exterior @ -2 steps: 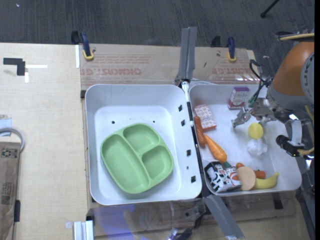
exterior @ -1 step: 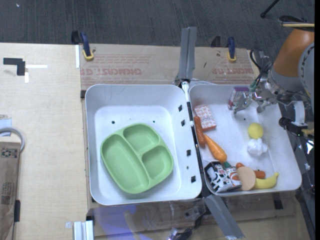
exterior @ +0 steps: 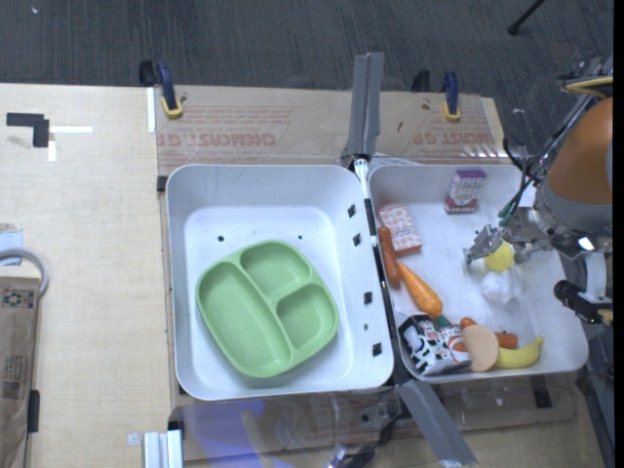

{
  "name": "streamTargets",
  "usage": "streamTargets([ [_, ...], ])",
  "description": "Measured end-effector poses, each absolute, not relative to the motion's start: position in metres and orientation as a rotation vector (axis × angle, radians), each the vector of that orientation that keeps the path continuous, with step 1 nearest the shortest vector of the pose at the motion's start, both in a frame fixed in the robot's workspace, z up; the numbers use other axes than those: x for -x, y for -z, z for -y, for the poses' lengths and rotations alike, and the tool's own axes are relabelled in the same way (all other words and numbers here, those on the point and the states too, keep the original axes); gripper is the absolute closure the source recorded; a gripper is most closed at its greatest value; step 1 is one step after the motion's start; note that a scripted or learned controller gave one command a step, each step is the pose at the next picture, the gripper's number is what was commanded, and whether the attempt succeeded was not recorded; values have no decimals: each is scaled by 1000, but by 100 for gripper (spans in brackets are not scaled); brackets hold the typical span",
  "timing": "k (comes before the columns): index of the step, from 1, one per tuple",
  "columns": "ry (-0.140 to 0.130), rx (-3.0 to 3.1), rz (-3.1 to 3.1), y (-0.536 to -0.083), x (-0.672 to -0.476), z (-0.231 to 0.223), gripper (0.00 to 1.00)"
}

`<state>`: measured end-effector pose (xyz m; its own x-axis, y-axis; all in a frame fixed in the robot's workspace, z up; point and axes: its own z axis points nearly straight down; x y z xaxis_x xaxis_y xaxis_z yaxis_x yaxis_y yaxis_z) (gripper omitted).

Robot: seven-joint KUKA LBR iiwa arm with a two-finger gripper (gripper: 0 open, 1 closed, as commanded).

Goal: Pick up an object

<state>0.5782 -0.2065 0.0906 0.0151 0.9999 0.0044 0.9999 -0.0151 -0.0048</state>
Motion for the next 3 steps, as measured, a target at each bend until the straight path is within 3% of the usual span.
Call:
streamTargets([
  [1, 0, 2233, 2201, -91, -578, 206, 0],
  [2, -2, 2237, 2199, -99, -579, 208, 100],
  [3, -2, 2187, 2255, -208, -560, 179, 100],
])
